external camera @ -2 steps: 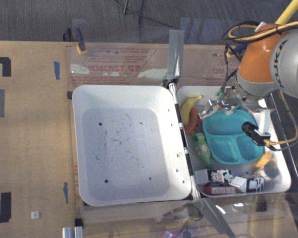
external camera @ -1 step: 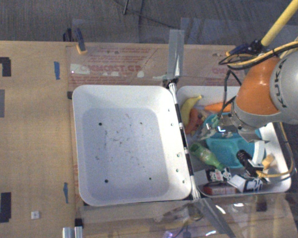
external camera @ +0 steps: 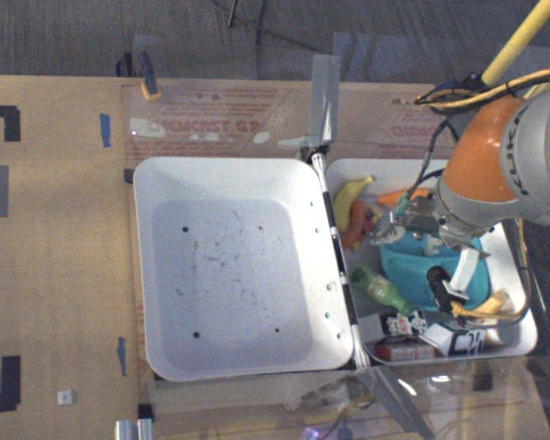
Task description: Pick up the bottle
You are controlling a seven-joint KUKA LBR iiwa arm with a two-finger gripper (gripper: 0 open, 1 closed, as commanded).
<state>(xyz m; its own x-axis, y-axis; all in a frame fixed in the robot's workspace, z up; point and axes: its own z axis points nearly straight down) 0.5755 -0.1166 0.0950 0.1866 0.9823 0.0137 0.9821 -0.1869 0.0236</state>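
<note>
Arm [external camera: 504,159] comes in from the right, orange band over the right bin [external camera: 522,337], wrist angled down-left into the clutter. Gripper [external camera: 396,223] sits over the bin's middle; can't tell whether it's open or shut, nothing visibly held. Green bottle [external camera: 379,288] lies on its side just below the gripper, slightly left, near the bin's left wall. Banana [external camera: 349,194] up-left of gripper, teal object [external camera: 420,266] just right. Left bin [external camera: 229,264] is well left.

You get even, bright overhead light, glare on the left bin [external camera: 165,191] rim, slightly soft focus throughout.
</note>
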